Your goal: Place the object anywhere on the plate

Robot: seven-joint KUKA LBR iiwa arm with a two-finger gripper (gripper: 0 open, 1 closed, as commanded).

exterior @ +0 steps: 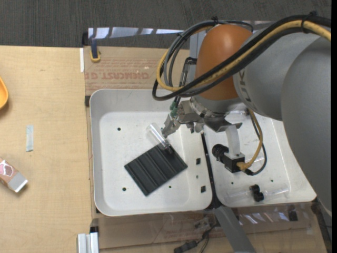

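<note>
Black ribbed plate point(155, 168), one, in left bin point(113, 141). Gripper point(167, 140) at its far corner; open or closed, can't tell. One blurry clear object point(155, 134) just beside it. Arm hides much of right bin point(281, 181).

You can see one piece of print: red lettering on the cardboard sheet point(126, 73) behind the left bin point(100, 141); it stands upside down and mirrored from this camera, too blurred to spell out with confidence; no other label or number is legible.
</note>
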